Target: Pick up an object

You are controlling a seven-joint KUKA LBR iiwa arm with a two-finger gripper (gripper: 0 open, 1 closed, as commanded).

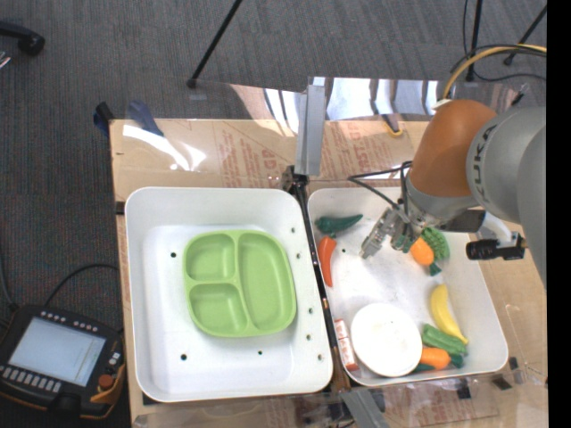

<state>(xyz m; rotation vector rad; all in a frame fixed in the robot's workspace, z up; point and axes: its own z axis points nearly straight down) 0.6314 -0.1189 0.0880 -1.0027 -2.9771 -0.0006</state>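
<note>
We see the surface, brown and taped over, carrying two shallow white bins side by side. The left bin holds a green divided plate with three compartments, lying flat near its middle, its long side running from upper left to lower right.

The right bin holds the loose things. Largest among them is a white round lid lying flat near the front wall. Behind it to the right lies a yellow banana, its long axis running from back to front and curving slightly toward the right wall. At the front right corner sit a green toy and an orange carrot piece, touching each other and just beside the lid. Along the left wall lies a red pepper, long axis back to front, and above it a dark green pepper pointing toward the right.

The grey arm reaches in from the right over the back of this bin. Its jaws hang tilted down to the left, over bare bin floor; we cannot tell how wide they stand. Just beside them, to the right, lies an orange and green toy, half hidden under the wrist.
</note>
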